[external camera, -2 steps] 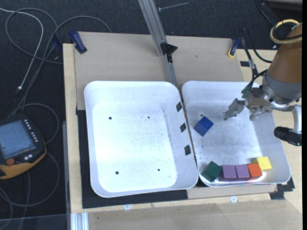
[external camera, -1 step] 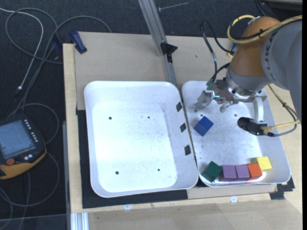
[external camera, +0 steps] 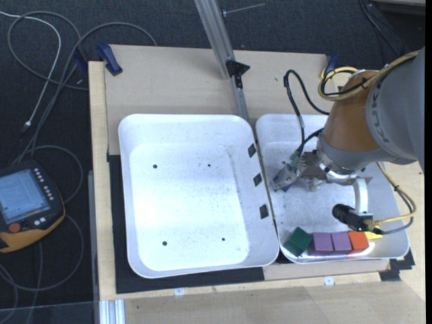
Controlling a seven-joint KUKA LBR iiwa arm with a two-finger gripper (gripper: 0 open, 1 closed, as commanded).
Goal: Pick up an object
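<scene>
Reaching in from the right, the grey arm with its orange band [external camera: 351,117] hung over the right-hand shallow white bin [external camera: 270,130], and its two-finger end effector [external camera: 289,175] sat low near that bin's left wall, pointing toward the divide between the two bins. Whether the end effector was spread or pressed together could not be told — the metal parts blurred into the speckled bin floor, and nothing could be seen held there. The objects lay elsewhere: a row of small blocks along the bin's near rim, running left to right as a dark green cube [external camera: 297,239], tilted a little, then a purple block [external camera: 322,242], a second purple block [external camera: 341,242] and an orange block [external camera: 358,241], each touching or just beside the next. From the end effector the row lay toward the viewer and slightly right — the green cube nearest, the orange one farthest and partly tucked under a black fitting and yellow cable [external camera: 385,223] hanging off the wrist. The row's long axis ran along the near rim, so a grasp would probably need to close across that line. The left-hand white bin [external camera: 182,194] sat well apart on the wooden surface [external camera: 169,79] and played no part in the reach.
</scene>
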